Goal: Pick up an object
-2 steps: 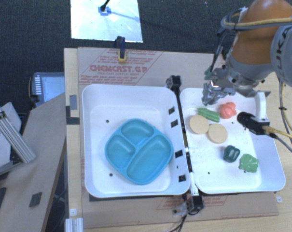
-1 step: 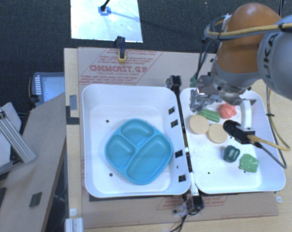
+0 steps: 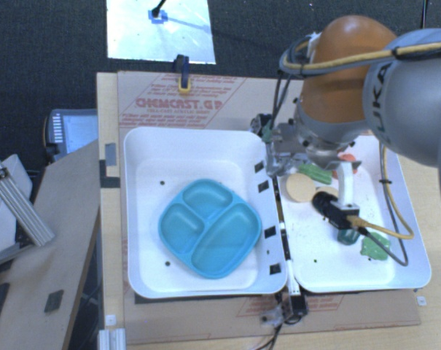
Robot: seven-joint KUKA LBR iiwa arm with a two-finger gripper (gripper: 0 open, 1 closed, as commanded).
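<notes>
Down and to the view's left of the pincer point(image 3: 281, 160), in the left bin point(image 3: 143, 195), we see the blue divided plate point(image 3: 209, 228) lying flat with open room around it. Just right of the pincer, in the right bin point(image 3: 413, 261), a tan disc point(image 3: 299, 189) and a green piece point(image 3: 316, 173) crowd the dividing wall point(image 3: 278, 217). We judge these two the nearer targets. We cannot tell whether the pincer is spread or pressed together.

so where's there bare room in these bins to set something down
Left bin: bare floor behind the blue plate, along the back wall, and a strip left of it. Right bin: front floor, left of the green piece. Crowded: right bin's back, around the gripper and tan disc.
</notes>
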